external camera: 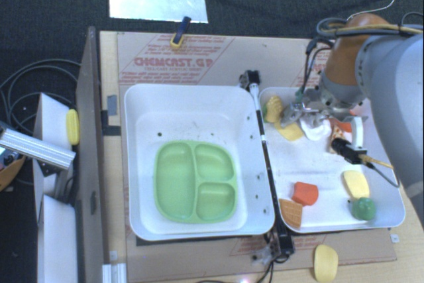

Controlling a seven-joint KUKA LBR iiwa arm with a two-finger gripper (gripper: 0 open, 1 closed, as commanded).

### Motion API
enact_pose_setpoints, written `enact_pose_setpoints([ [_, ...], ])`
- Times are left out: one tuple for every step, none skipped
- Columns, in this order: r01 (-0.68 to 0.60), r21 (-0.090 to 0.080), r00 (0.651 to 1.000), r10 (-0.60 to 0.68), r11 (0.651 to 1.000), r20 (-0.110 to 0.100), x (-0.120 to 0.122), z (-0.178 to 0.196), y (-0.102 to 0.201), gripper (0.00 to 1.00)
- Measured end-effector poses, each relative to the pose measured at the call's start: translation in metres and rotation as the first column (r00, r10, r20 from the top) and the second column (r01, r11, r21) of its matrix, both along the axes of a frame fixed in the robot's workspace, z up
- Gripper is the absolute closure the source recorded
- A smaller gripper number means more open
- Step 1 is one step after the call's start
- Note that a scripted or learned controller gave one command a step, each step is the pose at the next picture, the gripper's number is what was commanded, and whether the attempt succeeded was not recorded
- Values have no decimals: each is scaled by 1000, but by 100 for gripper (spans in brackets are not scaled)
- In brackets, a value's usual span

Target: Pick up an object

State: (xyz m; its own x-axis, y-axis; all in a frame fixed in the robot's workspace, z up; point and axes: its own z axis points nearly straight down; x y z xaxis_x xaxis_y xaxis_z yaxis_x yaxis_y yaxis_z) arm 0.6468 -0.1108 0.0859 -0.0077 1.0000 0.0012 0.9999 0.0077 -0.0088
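Note:
The right bin [391, 212] holds several toy foods: a yellow piece [273, 109] at its far left corner, a flat yellow piece [291, 132], an orange-red block [305, 193], a waffle-coloured wedge [292, 212], a pale yellow block [356, 183], a green ball [363, 209] and a red-and-white item [342, 127]. My gripper [306, 114] hangs low over the far part of this bin, right beside the flat yellow piece. The arm's wrist covers its fingers.
The left bin [142, 142] holds a green divided tray [196, 180]. A yellow object [325, 262] lies on the cardboard in front of the right bin. A black clip [250, 79] sits at the far end of the wall between the bins.

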Motion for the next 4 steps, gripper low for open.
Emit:
enact_pose_setpoints([
  [6, -4, 1000, -6, 1000, -7, 18, -2, 4, 0],
  [10, 3, 1000, -10, 1000, -5, 19, -2, -35, 0],
  [6, 0, 1000, -6, 1000, -4, 20, 11, -36, 100],
  [4, 0, 1000, -4, 1000, 4, -52, 91, 15, 100],
])
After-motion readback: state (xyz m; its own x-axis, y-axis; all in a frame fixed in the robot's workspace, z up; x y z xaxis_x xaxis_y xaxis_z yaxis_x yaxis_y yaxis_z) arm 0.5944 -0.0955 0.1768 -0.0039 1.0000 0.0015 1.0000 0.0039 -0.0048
